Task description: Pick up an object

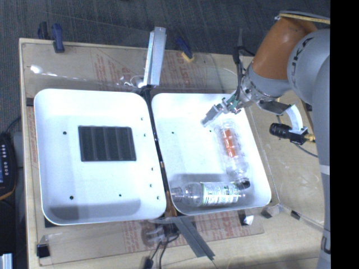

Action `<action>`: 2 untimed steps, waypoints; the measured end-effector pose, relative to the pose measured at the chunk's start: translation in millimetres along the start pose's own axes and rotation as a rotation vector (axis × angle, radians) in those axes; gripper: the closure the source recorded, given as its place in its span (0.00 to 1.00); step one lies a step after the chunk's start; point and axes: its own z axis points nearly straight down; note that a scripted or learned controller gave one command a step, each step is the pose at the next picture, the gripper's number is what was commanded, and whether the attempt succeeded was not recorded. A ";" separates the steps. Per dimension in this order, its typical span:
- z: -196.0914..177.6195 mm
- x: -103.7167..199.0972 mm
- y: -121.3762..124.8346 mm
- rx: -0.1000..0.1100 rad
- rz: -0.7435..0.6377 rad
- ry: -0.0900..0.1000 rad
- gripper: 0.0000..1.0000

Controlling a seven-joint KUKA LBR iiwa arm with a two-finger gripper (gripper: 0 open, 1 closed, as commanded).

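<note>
Lying along the right bin's [168, 150] near wall, at its 6 o'clock, a clear bottle [207, 193] with a green label rests on its side. A second clear bottle [231, 149], orange inside, lies at the bin's 3 o'clock, its cap end touching the first bottle. The claw [220, 112] hangs over the bin's 1 o'clock, just above the orange bottle's upper end; how wide it stands I cannot tell, and nothing shows between it. The left bin [56, 116] holds a dark ribbed block [106, 143] near its centre. Both bins sit on the counter [291, 206].
</note>
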 end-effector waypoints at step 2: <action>35.5 16.3 -37.2 0.002 0.048 0.002 0.00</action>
